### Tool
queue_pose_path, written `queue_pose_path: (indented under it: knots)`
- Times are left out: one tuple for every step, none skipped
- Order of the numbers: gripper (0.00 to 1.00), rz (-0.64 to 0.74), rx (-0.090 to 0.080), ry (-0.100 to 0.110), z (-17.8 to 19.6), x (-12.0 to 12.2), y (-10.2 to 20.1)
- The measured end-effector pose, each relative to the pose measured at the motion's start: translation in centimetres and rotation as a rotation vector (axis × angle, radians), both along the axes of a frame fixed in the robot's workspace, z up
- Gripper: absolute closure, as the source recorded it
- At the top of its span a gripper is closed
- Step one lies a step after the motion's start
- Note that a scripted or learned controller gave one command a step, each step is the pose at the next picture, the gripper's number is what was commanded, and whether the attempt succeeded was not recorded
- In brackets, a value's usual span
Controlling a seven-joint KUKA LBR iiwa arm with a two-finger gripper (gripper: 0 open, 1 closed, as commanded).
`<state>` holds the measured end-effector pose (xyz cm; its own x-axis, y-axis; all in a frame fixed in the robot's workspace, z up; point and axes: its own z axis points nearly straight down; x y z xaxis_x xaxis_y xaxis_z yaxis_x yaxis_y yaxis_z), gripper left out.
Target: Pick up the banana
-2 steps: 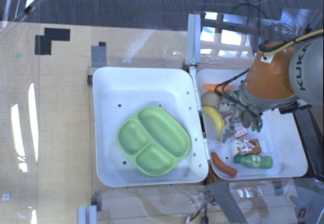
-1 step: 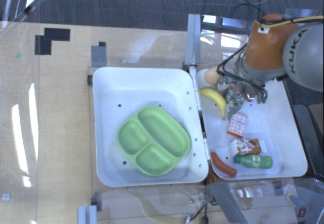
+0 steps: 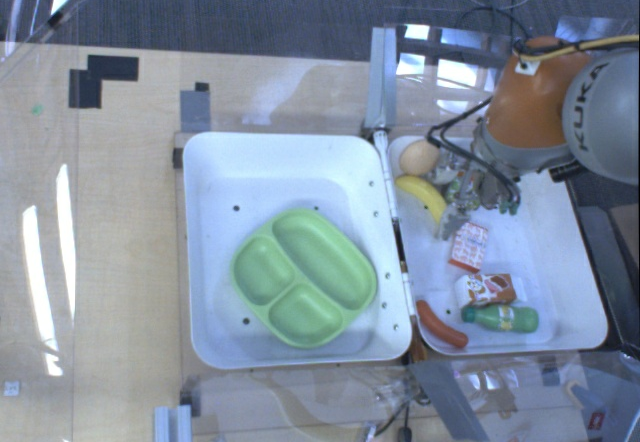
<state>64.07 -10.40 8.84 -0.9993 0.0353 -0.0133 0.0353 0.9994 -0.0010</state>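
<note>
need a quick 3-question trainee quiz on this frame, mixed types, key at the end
1. True or false: the banana lies in the same bin as the green divided plate.
2. Which item lies nearest the banana? A) hot dog B) egg-shaped object C) green bottle
3. Fill in: the gripper is over the ____ bin.

Key
1. False. The banana is in the right bin; the plate sits in the left bin.
2. B. It sits just above the banana in the camera view.
3. right
</note>
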Motion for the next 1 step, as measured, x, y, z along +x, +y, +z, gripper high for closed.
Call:
queue_pose_path:
  knots:
    - [1.00,0.000,0.003,-0.001,0.92,0.15,0.14]
